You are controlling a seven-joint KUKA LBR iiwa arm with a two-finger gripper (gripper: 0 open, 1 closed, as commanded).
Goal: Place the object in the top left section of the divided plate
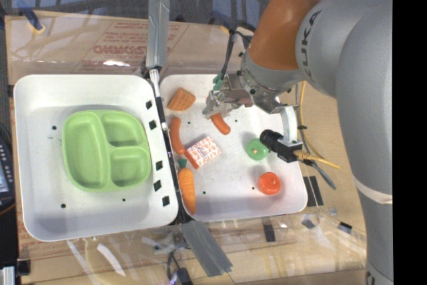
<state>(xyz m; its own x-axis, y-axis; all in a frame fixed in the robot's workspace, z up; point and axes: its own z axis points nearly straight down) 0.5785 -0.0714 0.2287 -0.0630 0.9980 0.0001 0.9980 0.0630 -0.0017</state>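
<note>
The grey arm (347,57) fills the right of the view, its orange band above the wrist, reaching down into the right bin (287,207). The left bin (33,143) carries the green divided plate (105,150), which lies with its large compartment toward the view's left and two smaller ones on its right side; nothing lies in it.

In the right bin the hand (217,105) sits low over the upper middle, directly above a small orange-red sausage-shaped piece (221,123). That piece lies just below the fingertips, its long axis running diagonally from upper left to lower right. Whether the fingers are spread or pressed together cannot be told from this slant, nor whether they touch the piece. It looks like the grasp target, though that is a judgement.

Around it lie an orange wedge (181,100) to the left, a long carrot-like piece (175,135) and a second carrot (187,189) by the bin's left wall, a patterned packet (203,151), a green round item (256,149) and a red tomato-like item (269,183).

From the hand, the plate lies well to the left across the divider.
</note>
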